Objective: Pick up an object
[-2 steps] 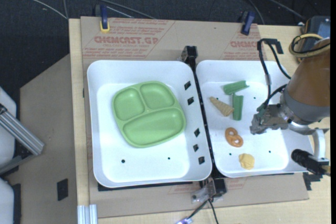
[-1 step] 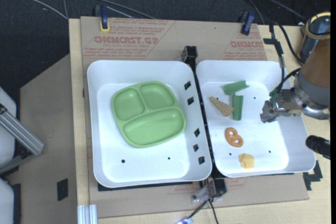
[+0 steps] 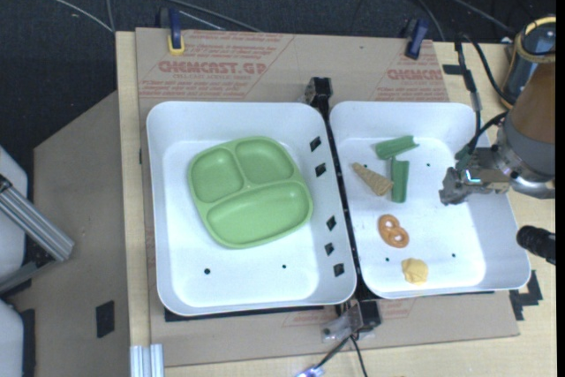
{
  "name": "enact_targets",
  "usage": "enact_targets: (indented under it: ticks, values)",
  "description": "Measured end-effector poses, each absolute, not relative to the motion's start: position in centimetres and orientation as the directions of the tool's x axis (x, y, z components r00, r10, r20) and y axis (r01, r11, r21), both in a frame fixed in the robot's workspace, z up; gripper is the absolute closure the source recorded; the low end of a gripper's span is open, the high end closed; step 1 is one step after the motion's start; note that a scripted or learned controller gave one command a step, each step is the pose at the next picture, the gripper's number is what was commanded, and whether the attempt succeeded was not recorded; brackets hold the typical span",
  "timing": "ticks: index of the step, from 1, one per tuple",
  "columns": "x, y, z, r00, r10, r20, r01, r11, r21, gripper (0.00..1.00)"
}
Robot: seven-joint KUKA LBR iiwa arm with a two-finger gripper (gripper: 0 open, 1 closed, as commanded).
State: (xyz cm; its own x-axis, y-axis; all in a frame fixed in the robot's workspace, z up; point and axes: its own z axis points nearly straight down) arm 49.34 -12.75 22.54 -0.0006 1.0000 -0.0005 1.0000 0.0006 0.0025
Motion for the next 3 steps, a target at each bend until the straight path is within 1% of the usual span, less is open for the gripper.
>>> enact_targets:
  ticks: [1, 2, 3]
  values:
    - [50.9, -8.7, 22.8, -0.005, 1.000, 0.001, 1.000, 0.005, 0.002, 1.00]
    - [53.4, -4.2, 22.0, -0.006, 1.000, 0.002, 1.000, 0.006, 0.001, 1.00]
    - [54.9, 1.5, 23.1, -0.007, 1.000, 0.003, 1.000, 0.007, 0.003, 1.00]
